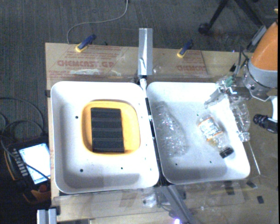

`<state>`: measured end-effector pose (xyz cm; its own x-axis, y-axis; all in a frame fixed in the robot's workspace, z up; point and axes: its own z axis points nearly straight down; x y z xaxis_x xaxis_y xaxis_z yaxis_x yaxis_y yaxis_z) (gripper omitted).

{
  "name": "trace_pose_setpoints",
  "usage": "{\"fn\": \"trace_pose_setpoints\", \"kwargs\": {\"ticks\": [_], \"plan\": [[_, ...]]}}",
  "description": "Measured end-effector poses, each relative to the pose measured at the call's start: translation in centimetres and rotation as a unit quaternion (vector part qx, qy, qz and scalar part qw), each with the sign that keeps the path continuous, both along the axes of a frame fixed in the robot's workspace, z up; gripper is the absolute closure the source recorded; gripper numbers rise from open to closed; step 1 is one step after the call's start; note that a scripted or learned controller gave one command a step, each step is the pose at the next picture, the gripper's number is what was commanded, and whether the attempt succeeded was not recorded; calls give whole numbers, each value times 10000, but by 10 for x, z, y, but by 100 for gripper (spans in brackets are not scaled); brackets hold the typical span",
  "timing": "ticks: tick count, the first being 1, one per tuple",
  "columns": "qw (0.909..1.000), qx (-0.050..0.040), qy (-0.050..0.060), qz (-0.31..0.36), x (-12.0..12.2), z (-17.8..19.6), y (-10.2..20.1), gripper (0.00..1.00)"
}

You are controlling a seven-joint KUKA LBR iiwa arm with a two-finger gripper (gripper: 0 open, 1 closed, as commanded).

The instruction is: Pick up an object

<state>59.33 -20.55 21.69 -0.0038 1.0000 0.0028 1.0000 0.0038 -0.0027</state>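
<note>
Two blue-and-yellow clamps (85, 43) (185, 48) grip the far edge of the wooden tabletop (98, 62). A handheld screen device (31, 160) with black cables lies on the grey carpet (37, 13), and an office chair base (233, 3) stands beyond.

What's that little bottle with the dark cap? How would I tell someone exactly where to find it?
Start at the right-hand white bin. In its right half, below the gripper, lies a small clear bottle on its side, with an orange-and-white label and a black cap pointing to the bin's near right corner. The crumpled clear plastic bottle to its left has no label or dark cap.
</note>
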Motion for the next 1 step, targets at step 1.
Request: {"fn": "trace_pose_setpoints", "kwargs": {"ticks": [1], "plan": [[9998,3,-66,184,-3,-111,-11,0]]}}
